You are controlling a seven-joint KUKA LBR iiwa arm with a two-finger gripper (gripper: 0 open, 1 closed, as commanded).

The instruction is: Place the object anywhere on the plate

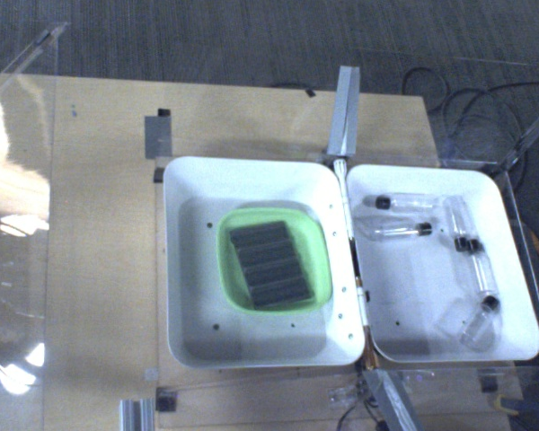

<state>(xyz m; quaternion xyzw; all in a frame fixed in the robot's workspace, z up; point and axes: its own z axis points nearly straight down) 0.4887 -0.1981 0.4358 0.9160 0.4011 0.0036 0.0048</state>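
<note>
The shallow white left bin (184,330) holds a light green square plastic plate (227,245). A dark grey ribbed rectangular block (269,265) lies flat on it, inside the rim. The task seems done. How the gripper jaws stand I cannot tell. A new grab could push the block off, or take a clear tube (474,263) by mistake.

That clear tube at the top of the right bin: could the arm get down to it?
Probably yes. The tube lies flat in the open right bin, nothing lies over it, and its neighbours sit apart, though its clear body may be hard to grip.
</note>
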